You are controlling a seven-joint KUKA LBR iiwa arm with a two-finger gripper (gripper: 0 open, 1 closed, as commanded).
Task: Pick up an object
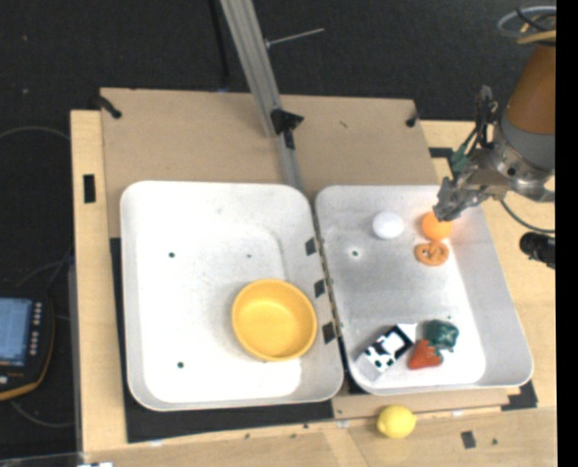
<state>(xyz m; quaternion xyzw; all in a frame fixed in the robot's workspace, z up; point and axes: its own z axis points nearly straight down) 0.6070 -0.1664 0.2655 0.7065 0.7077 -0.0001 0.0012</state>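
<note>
My gripper (447, 209) hangs over the back right part of the right bin (493, 290), reaching in from the right. An orange ball (433, 227) sits right at its lower tip, touching or nearly touching it; whether the ball is gripped cannot be made out. Just in front of the ball lies a small orange ring-like piece (430, 253). A white ball (387, 226) rests to the left of the orange one. At the bin's front lie a black-and-white block (387, 348), a green object (444, 334) and a red object (424, 356).
The left bin (172, 232) holds a yellow bowl (273, 319) near its front right corner. A yellow lemon (396, 421) lies on the bench in front of the right bin. A grey metal post (255, 56) slants up behind the bins. A handheld screen (7, 343) sits at far left.
</note>
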